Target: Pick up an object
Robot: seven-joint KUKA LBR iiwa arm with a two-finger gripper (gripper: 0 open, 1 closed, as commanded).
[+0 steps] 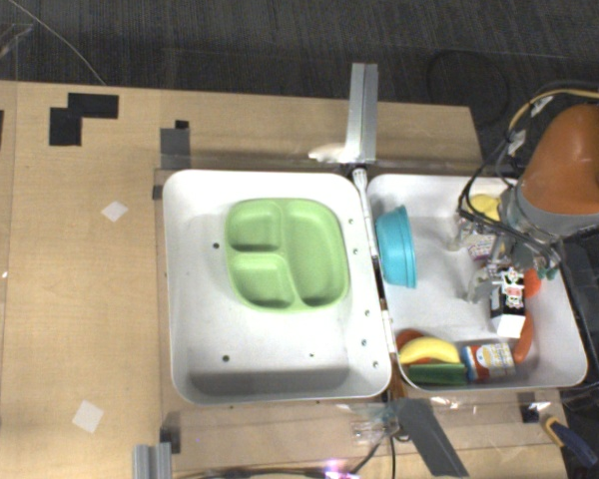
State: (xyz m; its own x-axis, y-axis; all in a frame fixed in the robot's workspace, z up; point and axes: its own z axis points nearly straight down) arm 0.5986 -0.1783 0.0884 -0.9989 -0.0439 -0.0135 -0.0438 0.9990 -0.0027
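I see the gripper low in the right bin, but wrist clutter hides its tips, so I cannot tell whether it grasps anything. Just below it lie an orange carrot-like piece and a small bottle. A blue bowl leans at the divider; a green tray fills the left bin.

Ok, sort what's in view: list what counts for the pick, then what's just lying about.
For the pick:
- tool, low in the right bin
- blue bowl
- banana
- small bottle
- carrot

Lying about:
- green divided tray
- left bin under it
- black tape marks on the bench
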